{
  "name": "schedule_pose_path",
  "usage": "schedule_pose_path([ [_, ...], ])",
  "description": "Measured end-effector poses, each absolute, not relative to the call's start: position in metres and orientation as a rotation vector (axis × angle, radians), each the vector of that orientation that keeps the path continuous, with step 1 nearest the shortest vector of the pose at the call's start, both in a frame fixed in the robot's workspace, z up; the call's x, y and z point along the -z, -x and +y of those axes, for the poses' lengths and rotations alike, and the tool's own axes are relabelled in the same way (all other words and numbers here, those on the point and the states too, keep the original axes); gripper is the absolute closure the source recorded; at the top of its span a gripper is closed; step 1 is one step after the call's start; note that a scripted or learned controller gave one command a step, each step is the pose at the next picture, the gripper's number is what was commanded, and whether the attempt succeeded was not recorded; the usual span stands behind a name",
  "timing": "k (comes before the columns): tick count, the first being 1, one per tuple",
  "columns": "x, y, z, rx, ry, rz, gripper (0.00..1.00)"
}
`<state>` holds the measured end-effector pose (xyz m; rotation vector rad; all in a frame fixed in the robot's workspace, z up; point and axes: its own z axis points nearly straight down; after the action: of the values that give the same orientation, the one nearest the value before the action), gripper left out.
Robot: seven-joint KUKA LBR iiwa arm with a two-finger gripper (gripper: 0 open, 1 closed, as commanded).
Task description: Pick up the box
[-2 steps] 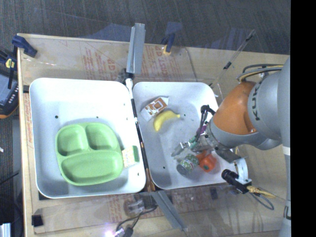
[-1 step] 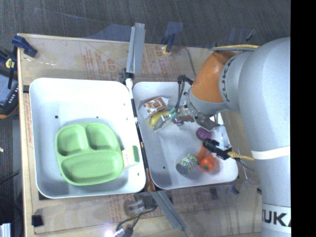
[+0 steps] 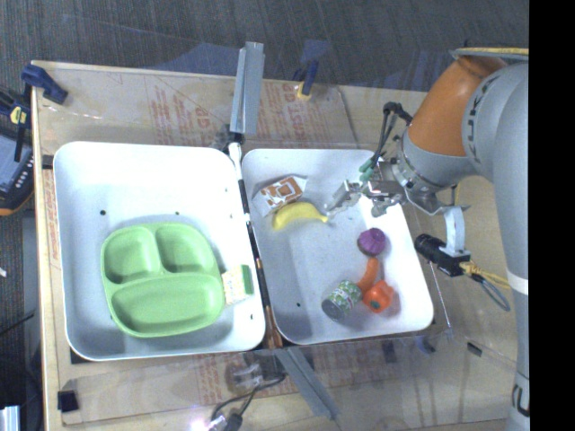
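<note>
Box (image 3: 281, 190), a small white and brown carton, lies flat in the upper left corner of the right bin (image 3: 305, 326), its long axis running roughly left to right with a slight upward tilt toward the right. Its printing is too small to read. A yellow banana (image 3: 298, 215) curves just below it, touching or nearly so. The gripper (image 3: 344, 196) sits just right of the box, low over the bin, and whether its fingers are spread or closed I cannot tell. Farther down lie a purple item (image 3: 372, 240), an orange carrot-like piece (image 3: 376, 292) and a small can (image 3: 342, 299). The left bin (image 3: 76, 173) holds a green divided tray (image 3: 162, 278).
</note>
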<state>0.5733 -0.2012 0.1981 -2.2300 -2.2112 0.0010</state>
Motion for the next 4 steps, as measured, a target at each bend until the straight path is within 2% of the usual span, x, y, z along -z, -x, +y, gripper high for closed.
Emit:
schedule_pose_path([
  [1, -0.091, -0.606, -0.205, -0.003, 2.217, -2.220, 0.00],
  [2, -0.136, -0.648, -0.210, 0.001, 2.244, -2.197, 0.00],
  [3, -0.153, -0.626, -0.190, -0.001, 2.167, -2.269, 0.00],
  [4, -0.110, -0.665, -0.151, 0.017, 2.001, -2.450, 0.00],
])
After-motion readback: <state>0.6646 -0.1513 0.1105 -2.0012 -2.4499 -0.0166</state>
